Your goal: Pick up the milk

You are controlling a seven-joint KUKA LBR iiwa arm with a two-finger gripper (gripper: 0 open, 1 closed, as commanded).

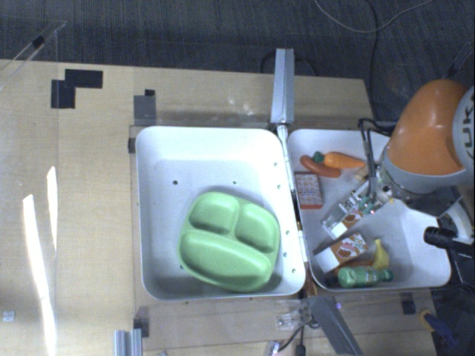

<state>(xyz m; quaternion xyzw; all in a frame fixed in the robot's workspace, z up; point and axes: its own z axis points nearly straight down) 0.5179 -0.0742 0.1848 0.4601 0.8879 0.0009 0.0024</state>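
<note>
The milk (349,248), a small white carton with an orange label, lies on its side in the front part of the right bin (415,273). My gripper (355,206) hangs over the middle of that bin, pointing down and to the left, just behind the carton. A small white piece (335,225) sits at its tip; I cannot tell whether it is part of the gripper or a separate thing. The orange band (430,128) of the arm hides the bin's back right part.
A banana (381,254) and a green bottle (364,276) lie close beside the carton at the front. A carrot (343,159), a red pepper (319,167) and a reddish packet (308,189) lie at the back left. The left bin (163,154) holds a green divided tray (230,239).
</note>
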